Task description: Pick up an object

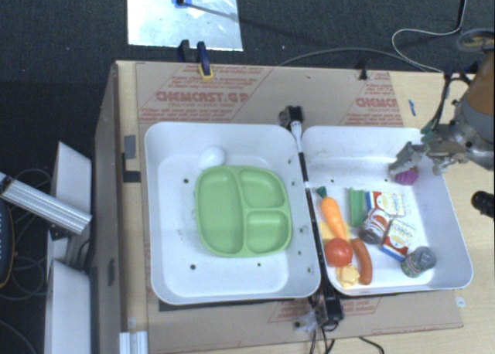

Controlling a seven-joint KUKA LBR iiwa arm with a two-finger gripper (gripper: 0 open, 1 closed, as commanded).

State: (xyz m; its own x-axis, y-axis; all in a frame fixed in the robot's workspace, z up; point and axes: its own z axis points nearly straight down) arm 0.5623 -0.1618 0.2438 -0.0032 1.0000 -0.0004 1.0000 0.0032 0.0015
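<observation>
Nearest the camera, right bin (461,267) front edge: a yellow piece (349,275) at the front wall, a red tomato (338,252) just behind it, a red sausage (364,260) beside both — long axis running front-to-back, slightly tilted. Grey can (417,262) lies in the front right corner.

Next row back: an orange carrot (333,218), long axis front-to-back, tip pointing to the far-left, close to the divider between the bins. A small tin (373,228) lies on its side next to flat printed packets (394,221). Green block (356,205) stands lengthwise front-to-back between carrot and packets.

Left bin (174,267) holds a green divided plate (243,212) with three compartments, roughly centred; a white rounded object (211,158) sits just behind its far-left corner.

Farther back in the right bin, a purple object (407,176) sits near the right wall, shape too small to give an axis. Gripper (407,158) hangs right over it — arm comes in from the right edge. Can't tell how the fingers stand, or whether they touch the purple object.

Behind the bins: brown printed board (232,90), blue and yellow clamp (203,59) at its far edge.
</observation>
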